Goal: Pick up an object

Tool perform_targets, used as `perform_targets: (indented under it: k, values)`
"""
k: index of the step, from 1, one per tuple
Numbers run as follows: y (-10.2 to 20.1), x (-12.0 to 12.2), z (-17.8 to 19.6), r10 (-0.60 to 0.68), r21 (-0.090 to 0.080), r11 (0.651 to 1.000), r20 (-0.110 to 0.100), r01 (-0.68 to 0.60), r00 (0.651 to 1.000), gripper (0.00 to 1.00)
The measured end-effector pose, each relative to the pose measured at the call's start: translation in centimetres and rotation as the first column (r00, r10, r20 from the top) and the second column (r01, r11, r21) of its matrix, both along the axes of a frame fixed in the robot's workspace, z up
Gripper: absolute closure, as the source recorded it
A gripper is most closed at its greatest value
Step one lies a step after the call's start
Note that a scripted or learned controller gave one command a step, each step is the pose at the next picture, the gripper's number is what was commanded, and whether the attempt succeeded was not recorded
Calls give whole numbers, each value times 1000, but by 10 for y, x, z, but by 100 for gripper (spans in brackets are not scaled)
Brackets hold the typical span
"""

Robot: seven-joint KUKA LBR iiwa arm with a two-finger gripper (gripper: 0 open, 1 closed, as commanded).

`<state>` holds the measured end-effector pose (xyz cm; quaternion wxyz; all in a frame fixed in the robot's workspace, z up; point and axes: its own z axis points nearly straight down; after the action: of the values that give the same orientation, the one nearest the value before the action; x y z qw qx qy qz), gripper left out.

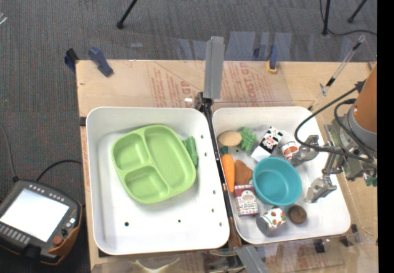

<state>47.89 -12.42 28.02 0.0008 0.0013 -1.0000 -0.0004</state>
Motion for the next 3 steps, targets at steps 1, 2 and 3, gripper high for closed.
perform_targets:
  k: [1,2,3]
  values:
    - [24,0,-152,-42,3,999,-12,42,999,0]
    - [42,42,-188,-133,-3,991,2,133,991,0]
    - [-24,-3,-193,-222,-1,975,-1,222,975,0]
